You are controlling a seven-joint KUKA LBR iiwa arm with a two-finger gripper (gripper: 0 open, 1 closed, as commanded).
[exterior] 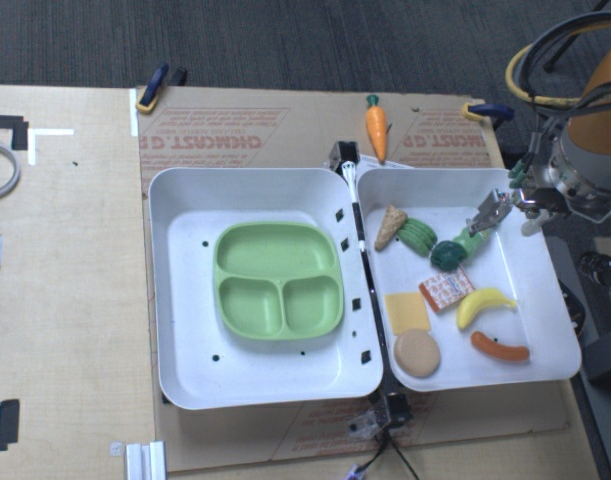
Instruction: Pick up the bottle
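The bottle (459,249) is green, with a dark round end at its lower left and a lighter body slanting up to the right. It lies in the right bin (545,268), near the middle of the bin's far half. My gripper (492,213) reaches in from the right and hovers just over the bottle's upper right end, close to or touching it. The metal tip hides where the two meet. The bottle still rests on the bin floor.
Around the bottle lie a ridged green vegetable (418,236), a tan wedge (388,226), a red and white carton (446,290), a cheese slice (408,313), a banana (483,306), a sausage (500,347) and a round bun (417,353). The left bin (175,268) holds a green divided plate (280,280). A carrot (376,128) lies behind the bins.
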